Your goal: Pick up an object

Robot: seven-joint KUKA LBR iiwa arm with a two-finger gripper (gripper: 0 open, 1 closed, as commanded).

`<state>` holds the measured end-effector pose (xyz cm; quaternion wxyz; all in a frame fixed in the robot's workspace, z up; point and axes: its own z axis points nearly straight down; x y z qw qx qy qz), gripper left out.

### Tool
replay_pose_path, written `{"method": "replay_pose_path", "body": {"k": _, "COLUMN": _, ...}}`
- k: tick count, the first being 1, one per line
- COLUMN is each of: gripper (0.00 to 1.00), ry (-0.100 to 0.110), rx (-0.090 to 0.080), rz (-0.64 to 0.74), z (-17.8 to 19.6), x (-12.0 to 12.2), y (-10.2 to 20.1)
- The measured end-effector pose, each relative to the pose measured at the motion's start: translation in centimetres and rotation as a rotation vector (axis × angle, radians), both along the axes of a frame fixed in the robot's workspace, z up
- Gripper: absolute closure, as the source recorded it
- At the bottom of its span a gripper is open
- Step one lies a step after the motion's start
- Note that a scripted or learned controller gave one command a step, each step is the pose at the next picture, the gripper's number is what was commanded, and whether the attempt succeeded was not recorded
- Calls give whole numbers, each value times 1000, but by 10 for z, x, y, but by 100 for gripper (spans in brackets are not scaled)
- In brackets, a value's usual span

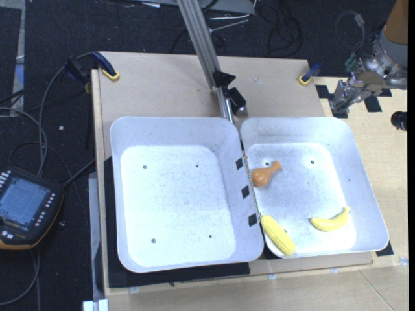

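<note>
The gripper hung beyond the right bin, its state unclear; the banana lay inside.

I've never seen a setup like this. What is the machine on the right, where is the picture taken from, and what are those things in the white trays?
You are looking down at a slant from a single camera fixed above a workbench. The machine at the upper right is a robot arm; the part at its end is its gripper, which it uses to grasp things. Here it sits over the bench, beyond the far right corner of the trays, and nothing is between its fingers.

On the bench lie two shallow white bins side by side. In the right bin there are three toy foods: a chicken drumstick near the left wall, a corn cob at the near left corner, and a banana toward the near right. The left bin sits next to it. The job is simply to pick up one object.
</note>
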<state>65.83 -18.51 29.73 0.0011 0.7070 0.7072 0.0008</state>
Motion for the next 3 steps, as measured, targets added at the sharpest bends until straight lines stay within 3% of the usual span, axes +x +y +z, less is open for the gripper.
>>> {"method": "replay_pose_path", "body": {"k": 2, "gripper": 100, "ry": 4, "rx": 2, "rz": 4, "z": -18, "x": -12, "y": 112}}
{"method": "replay_pose_path", "body": {"k": 3, "gripper": 100, "ry": 3, "rx": 1, "rz": 4, "z": -26, "x": -4, "y": 165}}
